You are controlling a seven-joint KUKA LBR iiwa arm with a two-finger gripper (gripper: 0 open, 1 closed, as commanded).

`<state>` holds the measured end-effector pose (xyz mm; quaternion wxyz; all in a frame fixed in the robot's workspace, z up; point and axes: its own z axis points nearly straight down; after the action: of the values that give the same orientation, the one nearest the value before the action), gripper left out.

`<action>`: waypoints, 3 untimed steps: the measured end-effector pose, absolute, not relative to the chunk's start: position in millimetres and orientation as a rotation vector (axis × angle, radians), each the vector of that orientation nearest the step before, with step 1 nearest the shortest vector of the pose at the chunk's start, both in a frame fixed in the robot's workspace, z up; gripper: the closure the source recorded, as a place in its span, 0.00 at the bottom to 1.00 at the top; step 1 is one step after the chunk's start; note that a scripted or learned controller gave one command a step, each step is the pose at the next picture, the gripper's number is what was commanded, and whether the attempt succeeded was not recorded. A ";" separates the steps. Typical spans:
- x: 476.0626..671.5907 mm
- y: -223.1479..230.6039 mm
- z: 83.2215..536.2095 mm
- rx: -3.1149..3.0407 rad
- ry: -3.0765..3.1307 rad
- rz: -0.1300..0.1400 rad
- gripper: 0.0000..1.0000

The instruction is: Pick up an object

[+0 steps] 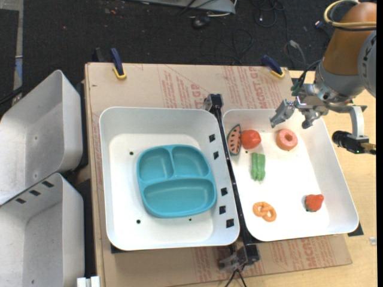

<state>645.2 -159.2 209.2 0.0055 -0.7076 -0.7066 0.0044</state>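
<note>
The grey arm with its glossy orange band reaches in from the right; its two-finger metal gripper hangs above the far edge of the right-hand shallow white plastic bin, fingers spread apart with nothing between them. Just below it lies a pink ring-shaped toy doughnut; near that, a smooth round red toy tomato touches a flat watermelon slice with dark seeds leaning at the bin's left wall. A ridged green pea pod lies lengthwise near the middle; a twisted orange pretzel and a small red strawberry-like piece sit toward the near side, well apart. The left-hand white bin holds a matte teal divided plate with three compartments; both bins rest on a brown cardboard sheet.
</note>
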 end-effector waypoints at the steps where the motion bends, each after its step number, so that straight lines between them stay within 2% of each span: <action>1: 648.1 -158.8 218.5 -2.221 -2.223 0.001 0.00; 3: 632.7 -146.2 109.5 -2.218 -2.222 0.003 0.00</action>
<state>632.7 -146.2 109.5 0.0012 -0.7064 -0.7078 0.0010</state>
